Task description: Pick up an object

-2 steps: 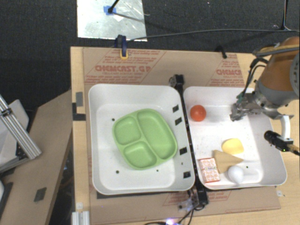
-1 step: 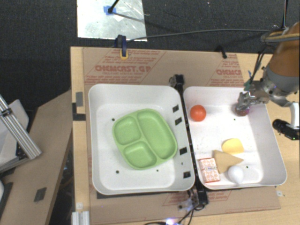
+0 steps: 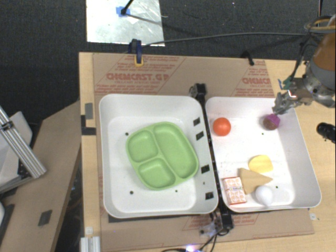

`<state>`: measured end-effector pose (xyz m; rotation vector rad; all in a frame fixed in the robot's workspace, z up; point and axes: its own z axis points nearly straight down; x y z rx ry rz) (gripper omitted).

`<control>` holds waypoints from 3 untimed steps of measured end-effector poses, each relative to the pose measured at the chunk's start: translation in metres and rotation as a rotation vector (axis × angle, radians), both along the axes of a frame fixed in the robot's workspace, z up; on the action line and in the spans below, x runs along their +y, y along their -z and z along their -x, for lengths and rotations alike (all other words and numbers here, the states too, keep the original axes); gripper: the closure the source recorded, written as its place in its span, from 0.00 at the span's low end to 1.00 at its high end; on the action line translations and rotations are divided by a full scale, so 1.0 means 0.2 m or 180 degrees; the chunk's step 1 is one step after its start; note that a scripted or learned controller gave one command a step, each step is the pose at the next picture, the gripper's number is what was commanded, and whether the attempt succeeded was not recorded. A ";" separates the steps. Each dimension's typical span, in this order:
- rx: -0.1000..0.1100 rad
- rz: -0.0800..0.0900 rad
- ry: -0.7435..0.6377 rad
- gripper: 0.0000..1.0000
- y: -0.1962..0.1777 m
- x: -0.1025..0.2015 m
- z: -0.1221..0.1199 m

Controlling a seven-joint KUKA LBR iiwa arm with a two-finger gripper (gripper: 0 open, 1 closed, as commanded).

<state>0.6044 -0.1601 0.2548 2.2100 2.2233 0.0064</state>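
Camera view from above gives us two shallow white bins sitting side by side on the bench. Over in the left bin (image 3: 113,140) we've got a green divided plate (image 3: 161,155) with three compartments, lying a bit skewed, and that's all that's in there.

We find the right bin (image 3: 304,161) way busier. An orange ball (image 3: 221,126) sits near its upper left corner, close to the divider. Along the front edge we count a yellow lump (image 3: 260,163), a tan wedge (image 3: 254,179) just below it and touching, a white ball (image 3: 263,195) tucked right under the wedge, and a small red-and-white box (image 3: 234,190) lying flat to the left of those.

We spot the purple ball (image 3: 271,122) at the back of the right bin, near the far wall. It's small, roundish, dark purple and kind of fuzzy-looking to us at this resolution.

We see the gripper (image 3: 282,103) right above and just to the right of that purple ball, tips almost on it. Honestly we can't tell how it's set from this angle.
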 end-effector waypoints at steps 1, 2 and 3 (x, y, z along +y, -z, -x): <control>0.0023 -0.0012 -0.0007 1.00 0.07 0.24 0.07; 0.0018 -0.0013 -0.0009 1.00 0.03 0.49 0.13; 0.0022 -0.0012 -0.0009 1.00 0.03 0.73 0.21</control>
